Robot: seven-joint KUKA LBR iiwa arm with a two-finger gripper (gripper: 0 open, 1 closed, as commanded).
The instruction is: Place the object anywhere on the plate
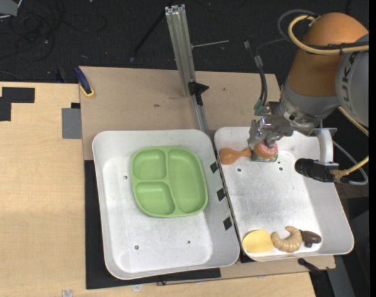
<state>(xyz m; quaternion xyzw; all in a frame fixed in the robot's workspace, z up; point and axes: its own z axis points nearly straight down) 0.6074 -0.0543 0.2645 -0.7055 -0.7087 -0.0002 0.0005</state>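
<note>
While the gripper (264, 142) sits low over the pink object (266, 150) at the right bin's (336, 228) far edge, I judge the pick is in hand; whether the jaws are clenched I cannot tell. Next: lift, carry left to the green plate (169, 182) (over the bin walls). An orange drumstick (232, 156) lies just beside.

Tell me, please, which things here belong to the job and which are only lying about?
For the job:
- green plate in the left bin
- pink object at the tool

Lying about:
- orange piece
- yellow piece
- tan croissant-like piece
- dark brown piece
</note>
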